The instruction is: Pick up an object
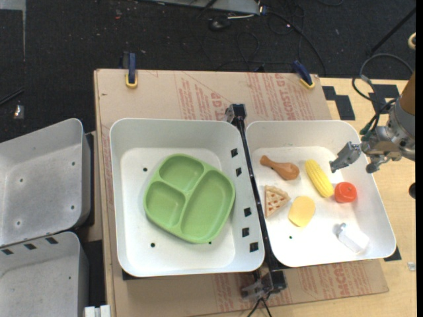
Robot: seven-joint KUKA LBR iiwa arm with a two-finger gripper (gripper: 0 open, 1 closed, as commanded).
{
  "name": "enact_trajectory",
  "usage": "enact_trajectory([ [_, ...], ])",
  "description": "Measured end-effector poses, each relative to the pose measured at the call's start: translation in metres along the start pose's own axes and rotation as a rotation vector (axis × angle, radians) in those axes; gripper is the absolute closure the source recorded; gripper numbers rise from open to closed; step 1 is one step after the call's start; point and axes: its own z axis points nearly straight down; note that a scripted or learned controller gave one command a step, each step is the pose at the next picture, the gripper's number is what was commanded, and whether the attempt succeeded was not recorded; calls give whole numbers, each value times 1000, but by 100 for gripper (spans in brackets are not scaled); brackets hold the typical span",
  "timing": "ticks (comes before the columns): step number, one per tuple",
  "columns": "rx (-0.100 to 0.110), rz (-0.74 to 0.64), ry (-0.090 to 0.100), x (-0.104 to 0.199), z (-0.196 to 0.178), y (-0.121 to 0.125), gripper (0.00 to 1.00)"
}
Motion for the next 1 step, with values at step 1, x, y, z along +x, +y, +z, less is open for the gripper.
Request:
enact_trajectory([
  [1, -13, -4, -3, 1, -8, 2, 0],
])
